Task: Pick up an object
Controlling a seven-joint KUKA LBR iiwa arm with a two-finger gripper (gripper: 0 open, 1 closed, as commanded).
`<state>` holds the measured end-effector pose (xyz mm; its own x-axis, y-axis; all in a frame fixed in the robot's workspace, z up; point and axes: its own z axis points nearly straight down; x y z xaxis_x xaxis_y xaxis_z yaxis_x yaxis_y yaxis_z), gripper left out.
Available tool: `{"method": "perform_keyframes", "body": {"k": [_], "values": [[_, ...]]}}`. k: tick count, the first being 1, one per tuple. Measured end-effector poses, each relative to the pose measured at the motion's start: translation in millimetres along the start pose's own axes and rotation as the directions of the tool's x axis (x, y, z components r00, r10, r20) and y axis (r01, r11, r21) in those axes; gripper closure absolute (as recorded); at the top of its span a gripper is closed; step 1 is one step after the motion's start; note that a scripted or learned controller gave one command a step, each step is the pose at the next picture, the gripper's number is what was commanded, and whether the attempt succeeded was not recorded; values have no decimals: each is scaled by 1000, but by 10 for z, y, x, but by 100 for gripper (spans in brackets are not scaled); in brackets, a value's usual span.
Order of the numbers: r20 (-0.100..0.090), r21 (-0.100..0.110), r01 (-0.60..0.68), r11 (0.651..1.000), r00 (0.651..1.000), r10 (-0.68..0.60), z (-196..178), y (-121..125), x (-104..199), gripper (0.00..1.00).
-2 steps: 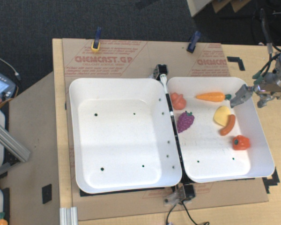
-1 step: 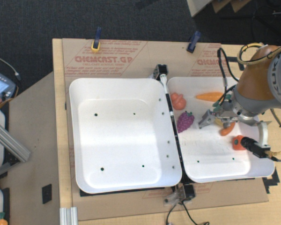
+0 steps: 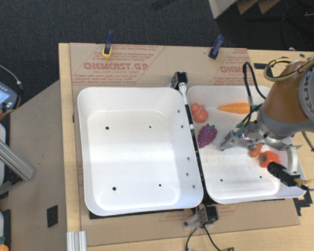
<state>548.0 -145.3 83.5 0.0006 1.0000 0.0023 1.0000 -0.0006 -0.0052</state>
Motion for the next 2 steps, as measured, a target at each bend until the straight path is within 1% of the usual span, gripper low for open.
{"method": "perform_keyframes", "body": {"k": [1, 2], "values": [[2, -6, 5, 1000, 1000, -5, -11, 122, 502, 0], [2, -5, 0, 1000, 1000, 0, -10, 115, 475, 0]]}}
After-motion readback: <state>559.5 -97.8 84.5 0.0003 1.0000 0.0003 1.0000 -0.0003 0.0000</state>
